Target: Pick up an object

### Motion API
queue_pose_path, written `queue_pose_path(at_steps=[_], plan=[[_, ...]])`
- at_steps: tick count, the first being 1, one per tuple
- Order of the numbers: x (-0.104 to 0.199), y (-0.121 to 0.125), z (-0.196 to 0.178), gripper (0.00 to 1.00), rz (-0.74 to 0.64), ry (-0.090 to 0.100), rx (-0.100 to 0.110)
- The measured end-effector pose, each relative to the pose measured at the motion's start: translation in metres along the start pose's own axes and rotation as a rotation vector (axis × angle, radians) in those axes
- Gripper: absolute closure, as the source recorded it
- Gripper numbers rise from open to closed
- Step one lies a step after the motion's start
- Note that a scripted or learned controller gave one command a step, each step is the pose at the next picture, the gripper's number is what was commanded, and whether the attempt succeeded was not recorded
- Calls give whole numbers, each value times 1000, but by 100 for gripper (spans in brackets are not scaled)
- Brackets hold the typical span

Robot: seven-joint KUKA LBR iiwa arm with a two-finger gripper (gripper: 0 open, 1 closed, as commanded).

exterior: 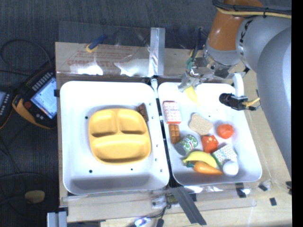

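My gripper (190, 85) hangs over the back left corner of the right bin (251, 141). It is shut on a small pale yellow piece (191, 95), which sticks out just below the fingertips. Loose in that bin lie a red and white packet (171, 111), a brown chocolate bar (174, 133), a beige slice of bread (200, 124), a tomato (225, 130), a red pepper (209, 143), a green can (188, 142), a banana (200, 157), a carrot (206, 168), a patterned carton (224, 152) and a white egg (230, 167).
The left bin (71, 126) holds a yellow divided plate (119, 135) with a small brown piece (142, 110) at its back right corner. A black clip (232, 100) on the arm hangs over the right bin's back. A pendant (40, 100) lies left of the bench.
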State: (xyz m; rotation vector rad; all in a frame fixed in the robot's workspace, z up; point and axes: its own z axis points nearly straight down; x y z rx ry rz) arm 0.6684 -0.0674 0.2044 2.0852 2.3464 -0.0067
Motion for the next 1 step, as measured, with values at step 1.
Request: queue_pose_path(at_steps=[1], plan=[[17, 1, 21, 100, -105, 2, 1]])
